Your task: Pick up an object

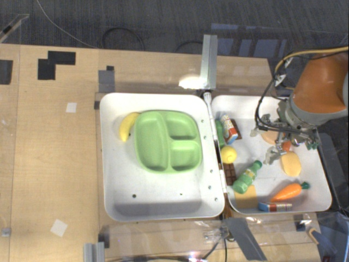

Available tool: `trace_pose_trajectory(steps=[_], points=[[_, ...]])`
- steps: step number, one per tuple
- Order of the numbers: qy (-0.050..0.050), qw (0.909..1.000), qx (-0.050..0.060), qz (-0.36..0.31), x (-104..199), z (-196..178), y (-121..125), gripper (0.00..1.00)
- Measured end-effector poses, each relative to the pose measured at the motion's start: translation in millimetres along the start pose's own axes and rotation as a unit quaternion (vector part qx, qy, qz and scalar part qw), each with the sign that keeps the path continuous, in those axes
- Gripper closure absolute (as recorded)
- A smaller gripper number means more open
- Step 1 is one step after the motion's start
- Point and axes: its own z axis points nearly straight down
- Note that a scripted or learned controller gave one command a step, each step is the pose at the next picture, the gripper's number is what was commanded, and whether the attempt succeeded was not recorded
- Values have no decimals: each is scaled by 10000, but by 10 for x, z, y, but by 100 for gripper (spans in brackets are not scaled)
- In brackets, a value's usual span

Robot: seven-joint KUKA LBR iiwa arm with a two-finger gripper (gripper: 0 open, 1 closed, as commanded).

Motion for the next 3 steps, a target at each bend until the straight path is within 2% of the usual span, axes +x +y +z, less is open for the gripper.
trace_pose_trajectory(steps=[1,2,3], points=[[-33,9997,13,224,353,355,486,0],[-30,9999,21,-96,303,366,-151,0],[-9,9998,-12,-198,-773,385,361,0]])
